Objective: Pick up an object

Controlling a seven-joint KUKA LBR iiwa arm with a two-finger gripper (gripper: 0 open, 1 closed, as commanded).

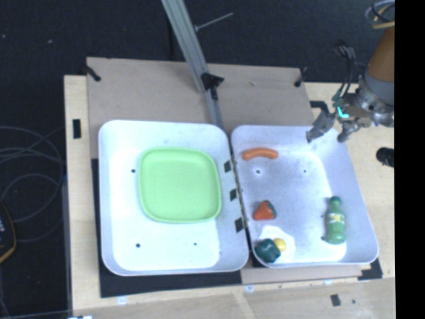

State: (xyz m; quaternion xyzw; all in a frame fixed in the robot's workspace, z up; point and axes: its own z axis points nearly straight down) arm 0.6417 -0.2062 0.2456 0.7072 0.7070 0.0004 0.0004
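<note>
Hand [329, 129] poised over far right corner of right bin [352, 178], fingers [313, 133] spread apart, nothing between them. Grey arm [375, 92] entering from right, orange band above wrist. In right bin: orange hot dog [259, 154] lying flat near far left side; small orange-red piece with green top [264, 210] near left wall, mid-bin; green bottle with yellow-green body [334, 221] lying along right side; fried egg toy [279, 239] in near left corner, dark teal item [268, 249] resting on it. Left bin [119, 198] holding light green square plate [179, 185]. Both bins side by side on worktop [265, 88].
</note>
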